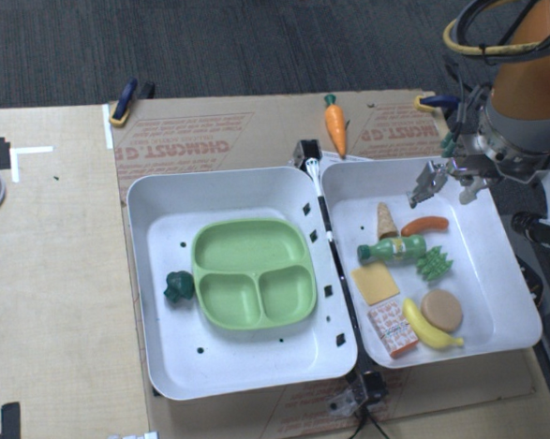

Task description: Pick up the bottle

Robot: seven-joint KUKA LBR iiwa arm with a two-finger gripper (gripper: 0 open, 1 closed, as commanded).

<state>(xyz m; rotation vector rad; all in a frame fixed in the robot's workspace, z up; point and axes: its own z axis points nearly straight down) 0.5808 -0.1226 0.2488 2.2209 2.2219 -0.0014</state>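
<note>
Bins sit side by side on the counter (56,304), both shallow and white. The right bin (505,282) holds the bottle (393,250), a green one lying on its side near the bin's middle, its cap end pointing toward the left wall. Just above the bottle stands a tan cone (386,219), and beside that lies an orange-red sausage shape (425,224). A leafy green piece (435,264) lies just right of the bottle's base. Below the bottle sits a yellow cheese slice (376,283), then a small red-and-white box (393,329) near the front wall. A banana (430,329) curves along the front right, with a round brown cookie (443,310) touching it from above.

The tool (449,181) hangs over the upper right corner of the right bin, above and to the right of the bottle and well apart from it. Its fingers look spread, with nothing between them. Behind it rises the grey arm with its orange band (527,55).

The left bin (162,353) carries a green divided plate (254,272) with three compartments, set near its centre. A dark green broccoli piece (178,286) rests just left of the plate, touching its rim.

Beyond the bins, a toy carrot (334,125) lies on the cardboard sheet (204,139) behind the right bin's far left corner.
</note>
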